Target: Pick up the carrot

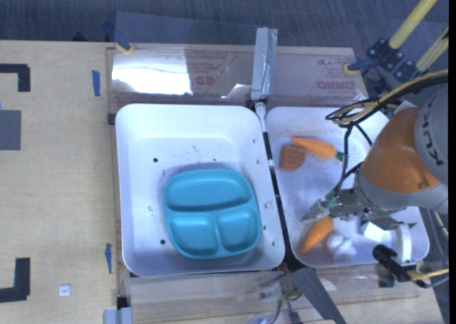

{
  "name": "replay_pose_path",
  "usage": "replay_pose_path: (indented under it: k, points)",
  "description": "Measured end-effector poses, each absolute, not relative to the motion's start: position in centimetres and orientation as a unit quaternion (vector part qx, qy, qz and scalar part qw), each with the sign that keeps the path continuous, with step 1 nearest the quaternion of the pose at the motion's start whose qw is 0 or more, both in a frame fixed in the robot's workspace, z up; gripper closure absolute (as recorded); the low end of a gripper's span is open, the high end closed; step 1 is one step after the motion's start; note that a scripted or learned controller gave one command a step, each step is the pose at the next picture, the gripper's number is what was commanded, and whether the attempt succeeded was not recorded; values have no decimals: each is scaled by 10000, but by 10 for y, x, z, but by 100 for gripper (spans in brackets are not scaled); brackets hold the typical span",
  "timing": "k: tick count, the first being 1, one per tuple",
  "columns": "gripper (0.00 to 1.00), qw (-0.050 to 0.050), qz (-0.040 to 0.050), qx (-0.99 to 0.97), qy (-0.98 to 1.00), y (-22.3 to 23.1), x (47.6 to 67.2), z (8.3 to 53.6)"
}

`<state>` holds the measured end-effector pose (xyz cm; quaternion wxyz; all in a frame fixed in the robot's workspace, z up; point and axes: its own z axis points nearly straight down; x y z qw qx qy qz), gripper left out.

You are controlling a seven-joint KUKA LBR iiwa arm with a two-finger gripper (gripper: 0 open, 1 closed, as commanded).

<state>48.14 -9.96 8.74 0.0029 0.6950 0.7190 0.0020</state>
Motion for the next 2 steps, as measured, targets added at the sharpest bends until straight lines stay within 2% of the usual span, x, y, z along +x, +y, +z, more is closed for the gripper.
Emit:
replay_pose_path:
  k: [1, 2]
  points:
    - [100, 79, 47, 6952, 7187, -100, 485, 100]
    - [100, 16, 36, 7140, 7002, -34, 482, 208]
